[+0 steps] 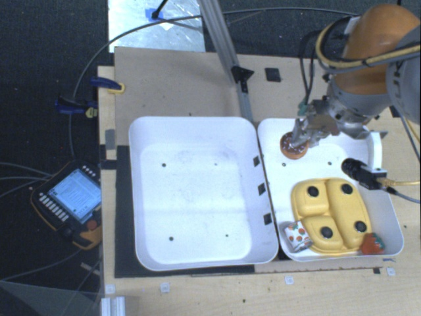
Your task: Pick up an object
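Note:
My gripper [297, 135] hangs over the far left part of the right bin [276, 176]. Directly under its tip sits a small round brown object [294, 147], touching or very close to the gripper. A large yellow moulded piece with black dots [331, 214] fills the near part of this bin. At that piece's left corner lies a small white and red cube [297, 236]. A small red item [373, 243] rests at its right corner.
The left bin [141, 176] stands beside the right one, their walls meeting in the middle. A slanted metal pole [220, 35] rises behind the bins. A handheld pendant [72, 199] and cables lie off the bench to the left.

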### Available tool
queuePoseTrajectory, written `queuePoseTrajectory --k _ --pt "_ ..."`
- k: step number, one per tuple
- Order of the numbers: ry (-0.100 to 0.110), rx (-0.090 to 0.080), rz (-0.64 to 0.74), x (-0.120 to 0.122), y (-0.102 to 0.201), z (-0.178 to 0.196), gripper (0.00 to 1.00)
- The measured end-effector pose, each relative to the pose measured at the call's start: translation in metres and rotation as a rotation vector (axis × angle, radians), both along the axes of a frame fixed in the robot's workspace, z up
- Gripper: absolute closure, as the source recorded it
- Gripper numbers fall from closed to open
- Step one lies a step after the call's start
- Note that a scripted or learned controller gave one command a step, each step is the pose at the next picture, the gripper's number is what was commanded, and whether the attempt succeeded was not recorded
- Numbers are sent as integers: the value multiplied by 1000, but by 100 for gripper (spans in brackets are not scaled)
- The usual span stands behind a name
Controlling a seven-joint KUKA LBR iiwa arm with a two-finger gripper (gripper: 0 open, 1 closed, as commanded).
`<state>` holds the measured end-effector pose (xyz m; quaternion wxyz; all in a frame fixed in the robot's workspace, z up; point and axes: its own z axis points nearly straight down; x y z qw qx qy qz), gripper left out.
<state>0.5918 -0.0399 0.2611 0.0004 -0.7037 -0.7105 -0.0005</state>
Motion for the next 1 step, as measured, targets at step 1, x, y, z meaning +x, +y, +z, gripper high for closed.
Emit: queuePoseTrajectory --k 1 --pt "0 0 0 -7 52 0 100"
